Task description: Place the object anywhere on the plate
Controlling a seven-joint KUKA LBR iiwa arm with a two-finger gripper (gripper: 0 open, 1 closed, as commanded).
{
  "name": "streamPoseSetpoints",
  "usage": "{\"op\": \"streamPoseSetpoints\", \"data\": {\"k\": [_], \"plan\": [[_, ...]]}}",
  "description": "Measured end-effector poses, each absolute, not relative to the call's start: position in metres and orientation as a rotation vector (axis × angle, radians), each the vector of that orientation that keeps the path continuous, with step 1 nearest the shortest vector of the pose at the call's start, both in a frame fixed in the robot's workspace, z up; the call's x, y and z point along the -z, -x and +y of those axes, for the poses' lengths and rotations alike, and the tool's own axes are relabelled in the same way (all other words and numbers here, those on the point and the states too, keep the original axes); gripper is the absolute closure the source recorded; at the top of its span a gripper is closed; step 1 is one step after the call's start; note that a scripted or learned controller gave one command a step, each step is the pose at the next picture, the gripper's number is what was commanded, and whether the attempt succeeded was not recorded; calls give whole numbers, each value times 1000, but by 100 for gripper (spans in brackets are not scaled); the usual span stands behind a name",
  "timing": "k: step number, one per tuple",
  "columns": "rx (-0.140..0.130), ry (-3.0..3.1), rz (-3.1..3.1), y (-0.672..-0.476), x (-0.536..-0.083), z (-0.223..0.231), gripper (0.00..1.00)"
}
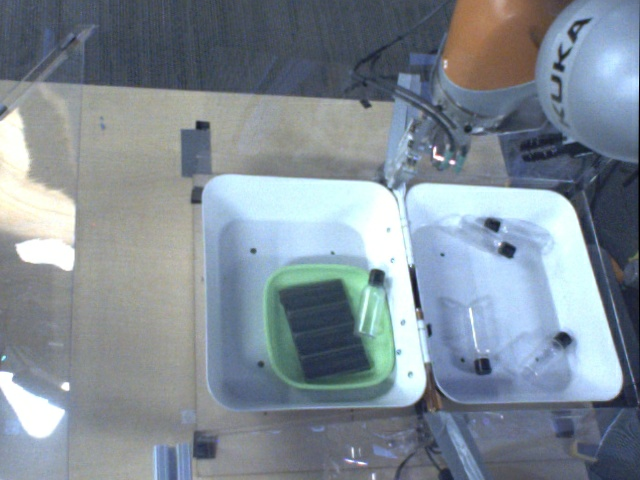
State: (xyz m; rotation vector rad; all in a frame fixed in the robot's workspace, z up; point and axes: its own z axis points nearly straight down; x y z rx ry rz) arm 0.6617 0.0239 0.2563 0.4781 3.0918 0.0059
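- clear bottle (373,303) with black cap resting on right rim of green plate (282,298) in left bin (230,258), beside dark ridged block (322,329), long axis near-to-far, cap at far end.
- looks placed already, though barely on the edge.
- gripper (425,148) up at far edge, above the seam between bins, well apart; bottle lies nearward and slightly left.
- pinching nothing visible; spread or pressed together, can't tell.
- 3 more bottles in right bin (590,298).
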Motion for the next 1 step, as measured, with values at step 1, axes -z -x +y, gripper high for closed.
{"op": "streamPoseSetpoints", "data": {"k": [1], "plan": [[-6, -238, 3124, -609, -229, 86, 100]]}}
